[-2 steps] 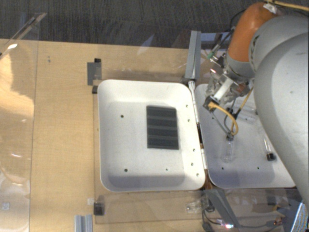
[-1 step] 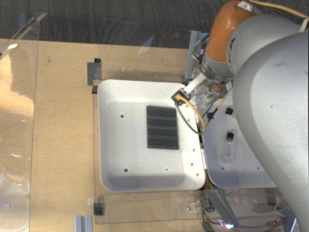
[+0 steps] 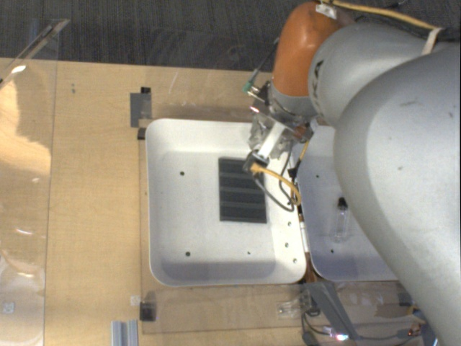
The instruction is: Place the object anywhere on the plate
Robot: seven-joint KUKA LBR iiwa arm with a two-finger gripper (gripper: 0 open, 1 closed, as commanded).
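The gripper (image 3: 258, 161) is positioned at the dark ribbed plate's (image 3: 241, 192) upper right corner in the left bin (image 3: 167, 215). Its grasp cannot be determined, and no object is seen resting on the plate.

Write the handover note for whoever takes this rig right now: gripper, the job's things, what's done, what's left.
Gripper: hangs low over the left shallow white bin, at the upper right corner of the dark ribbed rectangular plate. Whether it is open or shut cannot be told, and no object is visible in it.
Plate: lies flat in the middle of the left bin, nothing visible resting on it.
Right white bin: mostly hidden under the grey arm; a small clear item lies in it.
Done: no placement visible.
Left: confirm the object, set it on the plate.
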